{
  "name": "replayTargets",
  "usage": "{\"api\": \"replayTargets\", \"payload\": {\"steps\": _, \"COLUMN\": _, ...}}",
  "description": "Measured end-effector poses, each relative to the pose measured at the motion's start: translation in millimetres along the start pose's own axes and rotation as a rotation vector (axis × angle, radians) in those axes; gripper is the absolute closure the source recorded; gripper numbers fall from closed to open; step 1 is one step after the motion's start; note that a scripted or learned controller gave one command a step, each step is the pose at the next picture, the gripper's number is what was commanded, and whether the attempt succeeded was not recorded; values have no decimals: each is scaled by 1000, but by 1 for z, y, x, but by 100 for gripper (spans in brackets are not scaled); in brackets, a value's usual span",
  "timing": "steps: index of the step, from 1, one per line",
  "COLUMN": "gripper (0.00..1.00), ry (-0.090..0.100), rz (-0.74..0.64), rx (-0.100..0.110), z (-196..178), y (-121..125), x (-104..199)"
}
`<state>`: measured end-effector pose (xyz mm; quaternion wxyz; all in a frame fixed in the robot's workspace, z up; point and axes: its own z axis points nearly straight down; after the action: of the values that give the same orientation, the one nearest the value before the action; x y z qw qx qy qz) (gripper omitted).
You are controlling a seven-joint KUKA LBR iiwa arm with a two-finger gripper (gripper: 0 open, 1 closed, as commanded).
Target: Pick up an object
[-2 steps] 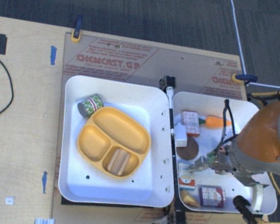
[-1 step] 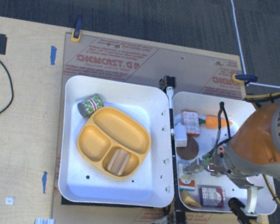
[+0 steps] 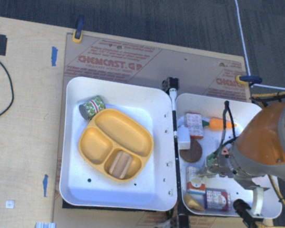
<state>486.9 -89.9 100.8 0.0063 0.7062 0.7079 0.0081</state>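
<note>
Landmark: left white bin (image 3: 70,143), the wider of two shallow bins set side by side on the bench.
Readable writing: the brown cardboard sheet (image 3: 139,65) behind the left bin carries red print, "GHEMCAST GB" as best it reads; smaller lines are too fine to read. The arm (image 3: 273,140) shows part of black letters, "KU", at its right side.
In the left bin: a yellow divided tray (image 3: 101,144) with three compartments; a tan roll-shaped item (image 3: 120,164) lies in the small front-right compartment. A green patterned packet (image 3: 91,107) sits at the tray's rear-left, touching its rim.
Right of the left bin: right white bin (image 3: 271,210) holding the candidate objects — a red-and-white box (image 3: 194,124), an orange piece (image 3: 216,124), a white block (image 3: 183,138), a brown disc (image 3: 193,151), a red-labelled can (image 3: 217,200) and a small red-and-white packet (image 3: 195,187). Their labels are too small to read.
Gripper: (image 3: 210,165) low over the right bin, near the brown disc; whether it is parted or clenched cannot be told, and no object is seen in its grasp.
Surface: pale wooden bench (image 3: 17,146) left of the left bin, with blue tape marks, black corner marks and a thin black cable loop (image 3: 3,96).
Room: dark grey carpet (image 3: 147,6) beyond the cardboard — a white cord crosses it at a slant.
</note>
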Motion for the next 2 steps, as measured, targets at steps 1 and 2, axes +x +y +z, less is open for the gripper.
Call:
{"api": "replayTargets", "payload": {"steps": 1, "gripper": 0, "ry": -2, "rz": 2, "rx": 0, "z": 0, "y": 0, "x": -1}}
{"api": "replayTargets", "payload": {"steps": 2, "gripper": 0, "ry": 0, "rz": 1, "rx": 6, "z": 11, "y": -3, "x": -4}}
